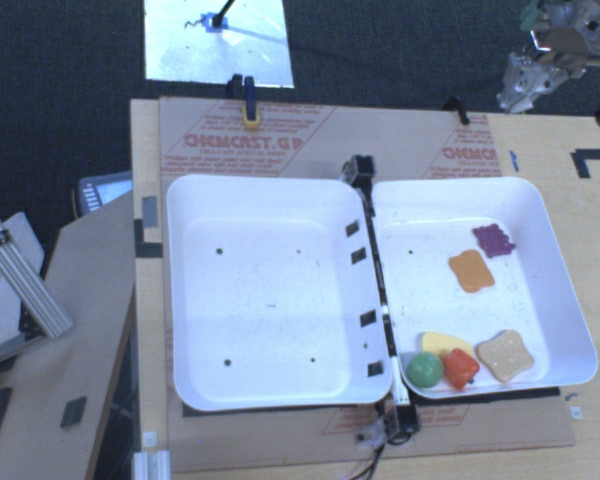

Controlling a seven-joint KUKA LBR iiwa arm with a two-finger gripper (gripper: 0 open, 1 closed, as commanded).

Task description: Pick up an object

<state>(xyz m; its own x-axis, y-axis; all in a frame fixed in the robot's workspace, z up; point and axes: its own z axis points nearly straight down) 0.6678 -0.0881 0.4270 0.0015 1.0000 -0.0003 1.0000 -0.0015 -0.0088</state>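
Hovering above the right bin [540,208], the hand [525,83] has an unreadable grip.

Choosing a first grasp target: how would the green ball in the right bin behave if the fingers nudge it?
The green ball looks round, so it would probably roll. The yellow piece and red piece touching it may block that. Its smooth skin might slip.

One cam, fixed high above the bench [310,138], looking down at a slant from its near edge. Far enough back to take in both bins [265,193] whole, w/ dark floor past the far edge. Arm [565,28] enters at top-right corner.
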